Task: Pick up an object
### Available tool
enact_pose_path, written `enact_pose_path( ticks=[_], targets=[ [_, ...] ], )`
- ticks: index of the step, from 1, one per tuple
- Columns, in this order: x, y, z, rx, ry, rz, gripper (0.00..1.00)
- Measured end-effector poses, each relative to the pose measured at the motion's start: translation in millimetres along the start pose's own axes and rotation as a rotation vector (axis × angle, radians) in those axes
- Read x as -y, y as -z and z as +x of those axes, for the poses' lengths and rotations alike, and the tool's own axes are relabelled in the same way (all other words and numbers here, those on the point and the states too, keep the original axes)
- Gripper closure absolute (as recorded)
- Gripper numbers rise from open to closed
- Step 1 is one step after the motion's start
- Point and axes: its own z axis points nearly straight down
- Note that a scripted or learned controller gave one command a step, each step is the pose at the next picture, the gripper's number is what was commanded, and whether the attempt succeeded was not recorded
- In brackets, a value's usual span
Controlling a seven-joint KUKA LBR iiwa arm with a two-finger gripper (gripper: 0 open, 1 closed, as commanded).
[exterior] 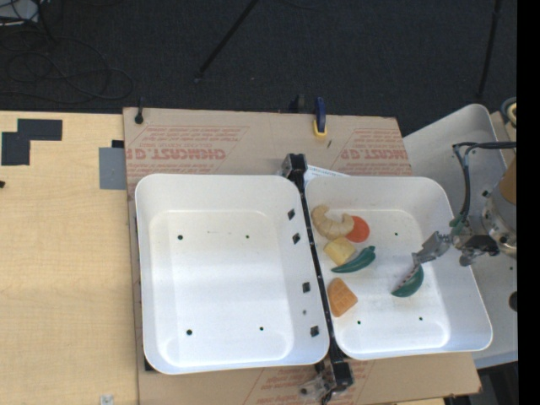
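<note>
My gripper (424,253) reaches in from the right over the right bin (460,332), near its right side. A dark green curved object (408,283) sits directly below and slightly left of the gripper tip, touching or almost touching it; I cannot tell whether it is held. Further left in the same bin lie a beige lumpy piece (329,220), a red-orange ball (359,229), a yellow block (339,250), a green pepper-shaped item (356,261) and an orange wedge (341,296), all clustered by the bin's left wall.
The left bin (152,310) stands beside the right one, with a black divider clamp (305,251) between them. Both rest on a cardboard sheet (211,142). The wooden bench (59,268) extends left. A blue clamp (320,116) sits at the cardboard's far edge.
</note>
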Motion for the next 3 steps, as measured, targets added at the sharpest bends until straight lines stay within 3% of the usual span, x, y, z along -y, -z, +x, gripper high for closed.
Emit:
enact_pose_path(
  ticks=[1,2,3],
  targets=[
    [-44.4,-126.4,48.9,-0.001,0.005,0.0,0.0],
    [-111.2,-119.9,65.8,0.0,0.004,-0.004,0.0],
    [-132.2,-119.8,38.1,0.001,0.001,-0.002,0.0]
  ],
)
